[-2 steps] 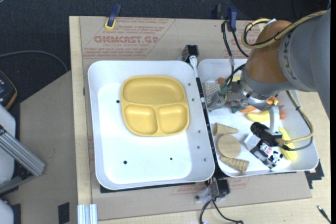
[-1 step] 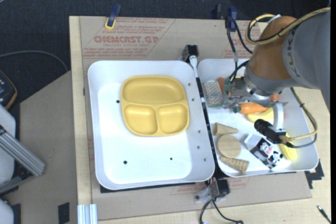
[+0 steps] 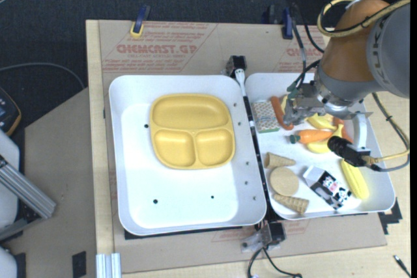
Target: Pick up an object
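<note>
Where the brown board under the bins carries red print, the word "CHEMCAST" (image 3: 158,48) can be read, the rest being too faint. In the left white bin (image 3: 130,192), smooth and shallow with rounded corners, lies a glossy yellow tray (image 3: 192,129) with three compartments; the right bin (image 3: 384,195) holds an orange carrot (image 3: 311,137), yellow bananas (image 3: 355,180), two ribbed cones (image 3: 279,160), a tan round biscuit (image 3: 284,181) and a green-white speckled block (image 3: 265,115). Over the right bin's upper middle, just above the carrot, hangs the gripper (image 3: 294,115), and I cannot tell how its fingers stand.
</note>
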Robot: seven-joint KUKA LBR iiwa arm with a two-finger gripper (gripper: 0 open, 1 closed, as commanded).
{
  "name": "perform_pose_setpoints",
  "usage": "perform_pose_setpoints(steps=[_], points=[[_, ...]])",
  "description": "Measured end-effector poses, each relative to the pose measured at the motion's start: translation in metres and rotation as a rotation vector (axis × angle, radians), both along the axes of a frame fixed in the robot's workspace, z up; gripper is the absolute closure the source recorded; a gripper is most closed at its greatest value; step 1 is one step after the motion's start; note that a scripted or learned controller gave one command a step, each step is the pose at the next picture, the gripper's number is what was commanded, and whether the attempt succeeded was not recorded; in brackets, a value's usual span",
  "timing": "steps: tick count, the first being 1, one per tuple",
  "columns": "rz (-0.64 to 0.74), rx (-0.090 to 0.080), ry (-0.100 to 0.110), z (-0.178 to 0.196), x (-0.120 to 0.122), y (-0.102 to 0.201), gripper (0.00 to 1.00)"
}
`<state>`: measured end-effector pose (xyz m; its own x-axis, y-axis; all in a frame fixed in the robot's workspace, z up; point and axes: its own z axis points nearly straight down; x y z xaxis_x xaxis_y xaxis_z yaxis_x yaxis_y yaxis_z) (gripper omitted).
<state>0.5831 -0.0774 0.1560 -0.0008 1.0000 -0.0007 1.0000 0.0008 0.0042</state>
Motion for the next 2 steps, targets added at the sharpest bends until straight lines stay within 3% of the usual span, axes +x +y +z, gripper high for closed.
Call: perform_pose_setpoints(steps=[1,2], points=[[0.000,-0.001,-0.004,0.0612,-0.0059,0.0003,1.00],[0.000,0.000,0.000,0.0696,-0.0051,0.0005,1.00]])
